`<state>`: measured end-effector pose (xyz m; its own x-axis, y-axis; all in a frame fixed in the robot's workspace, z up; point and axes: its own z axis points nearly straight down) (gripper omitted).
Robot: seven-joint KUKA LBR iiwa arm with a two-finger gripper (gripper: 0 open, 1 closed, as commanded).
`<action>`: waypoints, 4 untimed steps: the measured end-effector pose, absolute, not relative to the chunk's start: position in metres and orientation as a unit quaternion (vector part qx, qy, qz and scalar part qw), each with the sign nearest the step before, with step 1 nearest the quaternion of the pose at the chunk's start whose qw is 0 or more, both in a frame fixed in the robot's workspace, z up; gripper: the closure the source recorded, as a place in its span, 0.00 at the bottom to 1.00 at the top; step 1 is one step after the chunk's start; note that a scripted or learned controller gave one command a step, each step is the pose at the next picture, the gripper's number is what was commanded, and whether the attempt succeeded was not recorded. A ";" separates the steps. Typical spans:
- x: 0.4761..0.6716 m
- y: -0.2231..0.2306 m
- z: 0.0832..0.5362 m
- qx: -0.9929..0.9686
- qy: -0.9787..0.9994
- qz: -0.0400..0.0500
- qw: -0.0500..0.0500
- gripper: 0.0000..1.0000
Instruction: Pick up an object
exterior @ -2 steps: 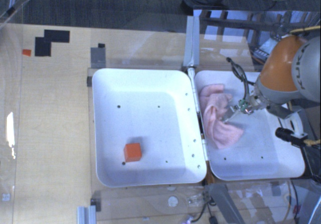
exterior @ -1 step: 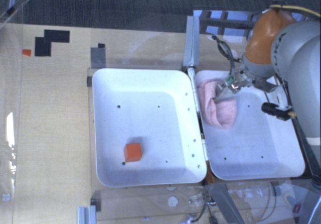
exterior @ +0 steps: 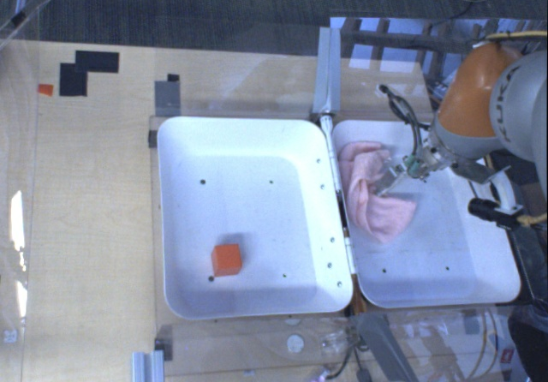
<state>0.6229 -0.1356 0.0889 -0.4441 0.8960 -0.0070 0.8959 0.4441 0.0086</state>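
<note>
A crumpled pink cloth (exterior: pixel 375 199) lies in the left part of the right white bin (exterior: pixel 462 247). My gripper (exterior: pixel 396 178) reaches in from the right and sits low over the cloth's upper right edge, touching or nearly touching it. An orange-red cube (exterior: pixel 227 259) rests in the lower left part of the left white bin (exterior: pixel 257 183), far from the gripper. The arm's orange band (exterior: pixel 471 98) and grey wrist hang over the right bin's back right corner.
A metal rail (exterior: pixel 326 80) runs between the bins at the back. Black blocks (exterior: pixel 86 70) and a small orange tag (exterior: pixel 45 90) lie on the wooden bench at far left. Cables (exterior: pixel 505 209) hang near the right bin's right rim.
</note>
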 end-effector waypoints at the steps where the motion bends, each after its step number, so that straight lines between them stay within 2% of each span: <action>1: 0.580 -0.096 0.090 0.483 0.876 0.003 0.007 0.00; 2: 0.585 -0.096 0.102 0.483 0.875 0.005 0.012 1.00; 3: 0.585 -0.096 0.103 0.483 0.875 0.005 0.012 0.00; 4: 0.658 -0.097 0.089 0.544 0.839 0.002 0.005 0.00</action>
